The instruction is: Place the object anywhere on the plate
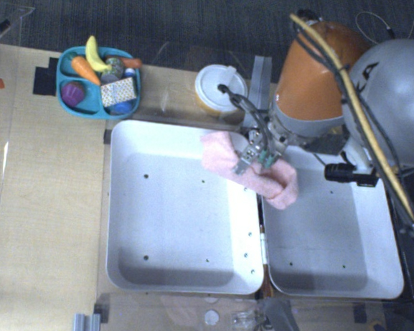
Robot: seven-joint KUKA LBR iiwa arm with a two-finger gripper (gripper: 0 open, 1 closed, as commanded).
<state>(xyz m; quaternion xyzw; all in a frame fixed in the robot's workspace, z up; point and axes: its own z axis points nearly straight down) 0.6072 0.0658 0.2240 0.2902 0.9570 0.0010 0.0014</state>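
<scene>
A pink cloth point(278, 180) hangs across the shared rim of the two white bins, at their far end. My gripper point(249, 160) comes down from the orange-banded wrist onto the cloth's middle, and its fingers are shut on a fold of the fabric. The cloth spreads out to the left and right of the fingers. The blue divided plate point(89, 113) sits on the bench at the far left, beyond the left bin's corner and well away from the gripper. It carries several toy foods, among them a banana point(94, 54) and a carrot point(84, 69).
A round white and yellow lidded container point(215, 88) stands on the bench just behind the left bin point(180, 231). The right bin point(337, 245) lies under the arm. A black block point(44, 80) rests left of the plate.
</scene>
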